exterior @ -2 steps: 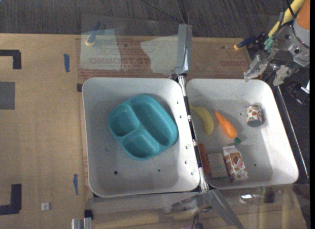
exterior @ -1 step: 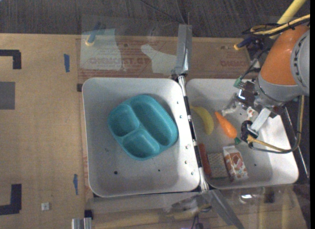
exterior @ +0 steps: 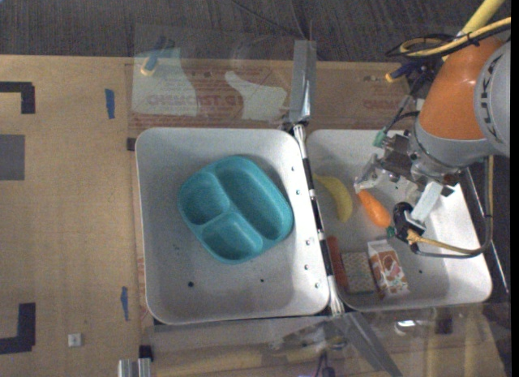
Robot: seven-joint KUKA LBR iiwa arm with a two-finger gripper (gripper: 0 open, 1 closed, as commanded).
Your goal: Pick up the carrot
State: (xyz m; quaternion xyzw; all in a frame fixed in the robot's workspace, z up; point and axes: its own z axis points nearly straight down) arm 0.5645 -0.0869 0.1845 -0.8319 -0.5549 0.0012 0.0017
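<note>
Pincer (exterior: 381,182) just above small orange carrot (exterior: 375,207); can't tell its state; yellow banana (exterior: 337,196) beside carrot risks a nudge.

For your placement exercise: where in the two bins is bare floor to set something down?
Left bin: bare floor all round the teal plate, widest below it. Right bin: crowded by banana, carrot, carton and claw.

A tan bench (exterior: 65,229) spreads well to the left of the jaws, marked with black tape corners (exterior: 20,96) and small blue tape strips (exterior: 109,104). Beyond its far edge lies dark grey carpet (exterior: 105,2), crossed by a thin black cable (exterior: 259,6).
</note>
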